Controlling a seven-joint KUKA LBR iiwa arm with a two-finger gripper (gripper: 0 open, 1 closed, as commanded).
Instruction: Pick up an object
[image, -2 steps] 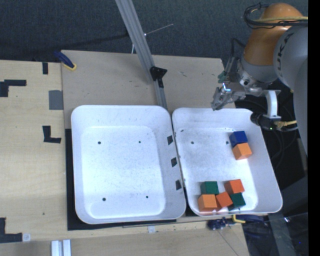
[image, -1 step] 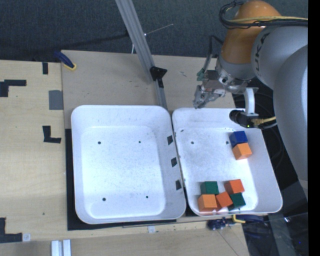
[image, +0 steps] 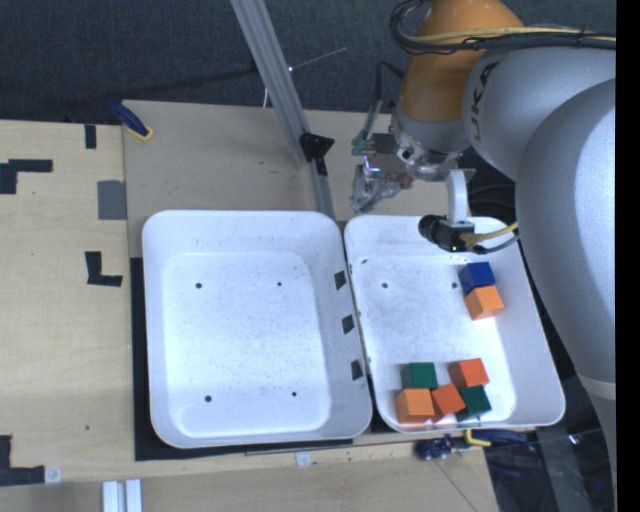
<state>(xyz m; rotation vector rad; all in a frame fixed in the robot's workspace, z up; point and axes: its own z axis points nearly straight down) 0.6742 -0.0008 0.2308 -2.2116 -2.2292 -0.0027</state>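
1. I see the gripper (image: 372, 192) above the top edge of the right bin (image: 530, 330); can't tell its state, nothing visibly held.
2. Blue cube (image: 477, 274) touches an orange cube (image: 485, 301) near the bin's right wall.
3. Orange and green cubes (image: 443, 390) cluster at its near edge.
4. Left bin (image: 160, 300) alongside.
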